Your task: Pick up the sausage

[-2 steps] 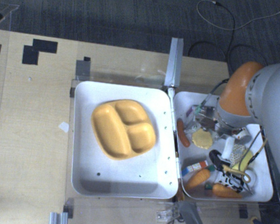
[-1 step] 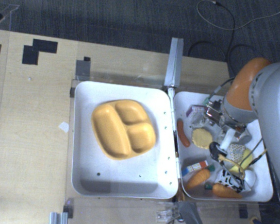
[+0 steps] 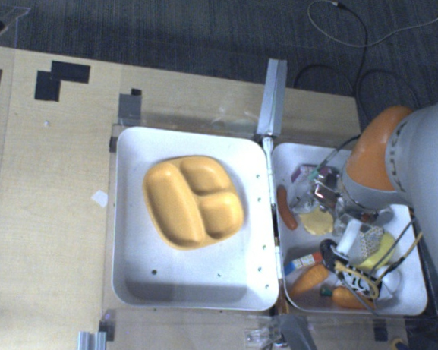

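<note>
The surface under me is pale wood, with a few black squares marked on it toward the far left, and dark carpet beyond its far edge.

On it sit the two white bins, side by side and touching along a metal divider post. The left bin holds one thing, a yellow three-compartment tray lying roughly in the middle, tilted a little relative to the bin walls.

My arm comes in from the right, grey and bulky, with the orange band sitting over the far part of the right bin.

My jaws hang low over the far middle of the right bin, among cables and a clutter of small things. They are too tangled in with the clutter for me to say how they stand; I cannot tell whether they are parted or closed, and I see nothing clearly held in them.

The right bin is crowded. Just below my jaws lies a pale yellow flat piece. Toward the near side there is an orange carrot-like piece, and a yellow banana-shaped piece lies to the right of it.

The sausage is small, reddish-brown and slim. It lies lengthwise along the left wall of the right bin, just beside the divider, to the left of my jaws and apart from them.
</note>
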`<action>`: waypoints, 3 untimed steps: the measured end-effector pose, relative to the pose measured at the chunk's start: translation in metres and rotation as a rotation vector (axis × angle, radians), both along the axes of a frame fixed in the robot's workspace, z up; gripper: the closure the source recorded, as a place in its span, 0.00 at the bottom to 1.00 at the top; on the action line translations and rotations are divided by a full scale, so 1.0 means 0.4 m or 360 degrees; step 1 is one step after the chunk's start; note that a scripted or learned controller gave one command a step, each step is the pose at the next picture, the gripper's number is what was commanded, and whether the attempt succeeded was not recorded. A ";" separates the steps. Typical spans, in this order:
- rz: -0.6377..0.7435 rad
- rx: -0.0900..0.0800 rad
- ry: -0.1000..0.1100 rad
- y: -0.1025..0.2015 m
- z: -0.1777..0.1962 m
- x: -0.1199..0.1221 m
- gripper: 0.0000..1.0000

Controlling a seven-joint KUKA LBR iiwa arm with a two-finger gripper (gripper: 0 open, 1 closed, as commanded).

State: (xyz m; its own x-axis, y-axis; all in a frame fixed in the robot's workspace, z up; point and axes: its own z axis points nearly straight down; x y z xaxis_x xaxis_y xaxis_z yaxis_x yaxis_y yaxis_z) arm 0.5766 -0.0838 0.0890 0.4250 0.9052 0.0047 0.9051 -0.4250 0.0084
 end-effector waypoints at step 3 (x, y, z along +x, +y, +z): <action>-0.0016 0.0000 0.0002 0.004 -0.002 0.046 0.00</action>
